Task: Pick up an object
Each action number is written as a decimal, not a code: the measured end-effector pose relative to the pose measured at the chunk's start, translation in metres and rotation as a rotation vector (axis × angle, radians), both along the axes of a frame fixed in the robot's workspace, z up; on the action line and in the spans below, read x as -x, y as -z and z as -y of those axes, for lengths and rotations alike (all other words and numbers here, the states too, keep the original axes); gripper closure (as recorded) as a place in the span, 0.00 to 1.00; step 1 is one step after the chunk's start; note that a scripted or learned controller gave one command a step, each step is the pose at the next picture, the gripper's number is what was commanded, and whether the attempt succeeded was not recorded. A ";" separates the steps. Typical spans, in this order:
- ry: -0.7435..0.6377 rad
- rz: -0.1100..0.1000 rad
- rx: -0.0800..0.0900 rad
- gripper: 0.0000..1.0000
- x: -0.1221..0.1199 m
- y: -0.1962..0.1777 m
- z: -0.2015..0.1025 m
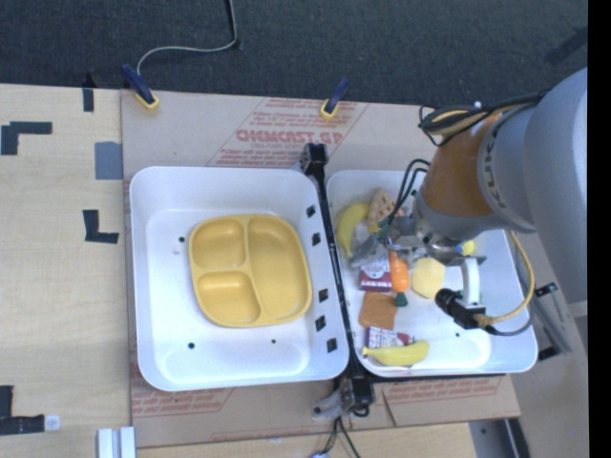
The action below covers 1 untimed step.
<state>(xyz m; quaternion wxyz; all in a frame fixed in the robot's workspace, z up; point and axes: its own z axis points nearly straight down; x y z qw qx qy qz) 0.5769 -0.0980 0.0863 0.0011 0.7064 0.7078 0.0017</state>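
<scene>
The arm is seen lowered into the right bin [520, 351], and the pincer [389, 244] is lost among the clutter there; whether it is released or clenched cannot be told, and nothing can be said to be grasped. The candidate objects are gathered in that bin: a carrot [399, 275] just beside the pincer, a red packet [374, 277] touching it, a lemon [430, 277], a brown cracker [377, 310], and a banana [401, 354] near the front wall. The left bin [153, 284] is occupied by a yellow divided plate [250, 268]. For the step to be done well, one object standing apart from its neighbours should be chosen, so that it alone is closed upon; the carrot is judged crowded, the banana freer. On the cardboard sheet [277, 136] over the counter [57, 256], red lettering resembling "CHEMCAST" is partly legible; the packet's print is too small to be read.
</scene>
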 end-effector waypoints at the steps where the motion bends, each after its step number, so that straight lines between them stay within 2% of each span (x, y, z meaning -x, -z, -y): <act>1: 0.000 -0.002 0.000 1.00 0.001 -0.009 0.000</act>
